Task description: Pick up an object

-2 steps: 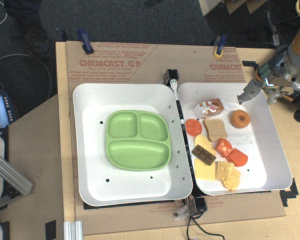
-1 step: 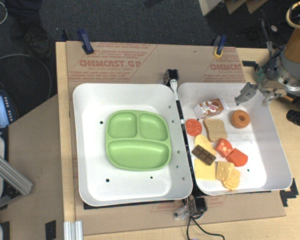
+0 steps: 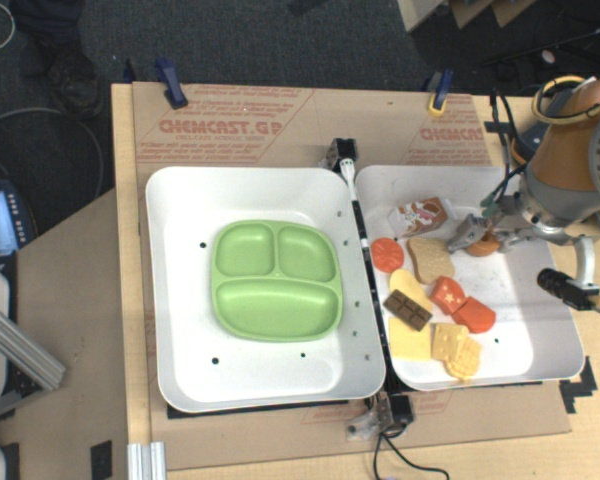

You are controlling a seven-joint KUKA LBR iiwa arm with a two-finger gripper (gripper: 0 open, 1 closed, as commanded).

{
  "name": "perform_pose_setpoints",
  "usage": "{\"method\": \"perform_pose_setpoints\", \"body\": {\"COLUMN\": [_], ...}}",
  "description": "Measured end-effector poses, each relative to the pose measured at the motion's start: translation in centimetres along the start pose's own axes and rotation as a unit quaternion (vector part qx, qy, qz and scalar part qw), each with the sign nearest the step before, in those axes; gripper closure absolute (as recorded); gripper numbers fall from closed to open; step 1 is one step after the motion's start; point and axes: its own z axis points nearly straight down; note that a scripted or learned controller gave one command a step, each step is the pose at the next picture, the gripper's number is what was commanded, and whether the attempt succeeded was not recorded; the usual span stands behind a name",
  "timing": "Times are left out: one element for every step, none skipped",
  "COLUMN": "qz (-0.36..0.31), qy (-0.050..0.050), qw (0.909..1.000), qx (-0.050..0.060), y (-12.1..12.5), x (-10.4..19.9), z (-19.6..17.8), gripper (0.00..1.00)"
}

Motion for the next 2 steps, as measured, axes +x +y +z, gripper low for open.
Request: {"method": "perform_pose_setpoints", "body": {"qz": [0.000,-0.003], "qy": [-0.002,-0.002], "qw": [1.0000,1.0000], "qx": [-0.006,0.007], "y": [0.3,5.7], "x": [0.0,6.6], "z": [-1.8,-0.4], "gripper": [1.00,1.00]}}
